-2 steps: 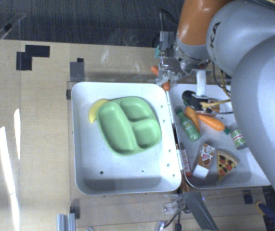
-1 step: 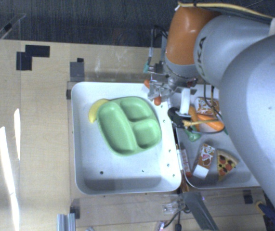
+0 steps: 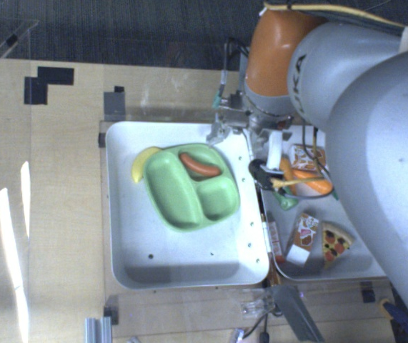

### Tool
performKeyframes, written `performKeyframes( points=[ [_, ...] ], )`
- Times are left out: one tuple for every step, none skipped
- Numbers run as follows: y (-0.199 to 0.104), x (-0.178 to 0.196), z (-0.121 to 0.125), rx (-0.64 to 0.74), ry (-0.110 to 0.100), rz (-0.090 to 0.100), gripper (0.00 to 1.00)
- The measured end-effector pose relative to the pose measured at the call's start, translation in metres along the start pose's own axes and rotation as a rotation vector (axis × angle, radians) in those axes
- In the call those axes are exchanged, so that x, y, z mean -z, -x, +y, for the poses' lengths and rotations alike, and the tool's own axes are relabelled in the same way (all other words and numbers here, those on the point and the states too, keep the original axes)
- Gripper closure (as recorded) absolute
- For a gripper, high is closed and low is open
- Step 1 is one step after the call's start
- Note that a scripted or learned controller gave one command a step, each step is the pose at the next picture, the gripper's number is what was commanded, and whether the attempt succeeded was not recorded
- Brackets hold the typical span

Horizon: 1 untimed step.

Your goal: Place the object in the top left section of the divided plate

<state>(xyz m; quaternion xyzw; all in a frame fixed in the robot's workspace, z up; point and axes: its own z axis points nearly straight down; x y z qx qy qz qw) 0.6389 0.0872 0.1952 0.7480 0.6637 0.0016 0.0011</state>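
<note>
**Green plate holds the sausage, gripper apart at the far rim**

Pale wooden desk (image 3: 61, 213) carries two shallow white bins side by side. In the right bin (image 3: 354, 266), nearest the camera, lie a flat toy pizza slice (image 3: 336, 241) and, just beside it, a small printed card (image 3: 305, 233). Further back in that bin is an orange carrot-shaped toy (image 3: 309, 183).

The left bin (image 3: 182, 263) has a light green divided plastic plate (image 3: 171, 191) in its middle. A red-orange sausage-shaped toy (image 3: 201, 166) lies in the plate's far right compartment, inside its walls. A yellow banana-shaped toy (image 3: 143, 163) shows at the plate's far left rim, touching it.

Beyond the plate, the gripper (image 3: 221, 131) sits at the left bin's far rim, near the right corner. The sausage lies nearer the camera and slightly left of it, apart from it. Whether the gripper is released or clenched cannot be told.
</note>
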Motion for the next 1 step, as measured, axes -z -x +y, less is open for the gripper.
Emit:
performKeyframes(
  points=[
    [0.0000,0.0000,0.0000,0.000,0.000,0.000,0.00]
  ],
)
